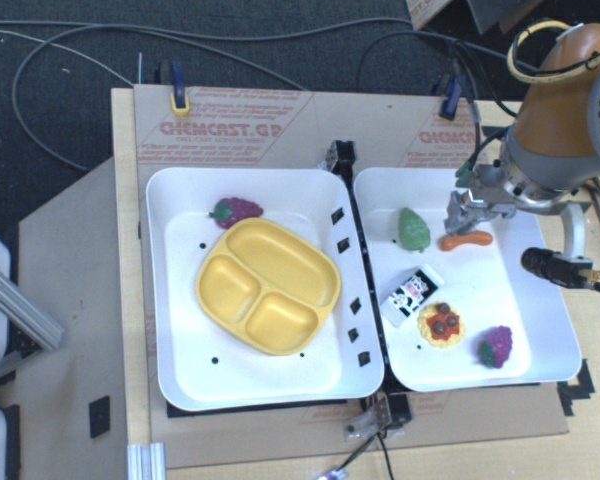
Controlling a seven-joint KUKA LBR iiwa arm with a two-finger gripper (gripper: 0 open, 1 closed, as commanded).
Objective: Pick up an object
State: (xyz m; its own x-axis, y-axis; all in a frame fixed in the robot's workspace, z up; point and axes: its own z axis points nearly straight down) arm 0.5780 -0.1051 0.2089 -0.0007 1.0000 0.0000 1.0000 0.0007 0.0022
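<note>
The gripper [467,216] hangs just above the orange carrot [466,239] (fingers' state: cannot tell). A green leafy piece [414,229] lies left of the carrot.

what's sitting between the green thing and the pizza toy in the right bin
The black-and-white cow-print carton lies between the green toy and the pizza toy, seen in the camera view.

Place: robot lab | evidence: bench [230,128], loose cables [70,43], toy-food bins [170,298]
</note>
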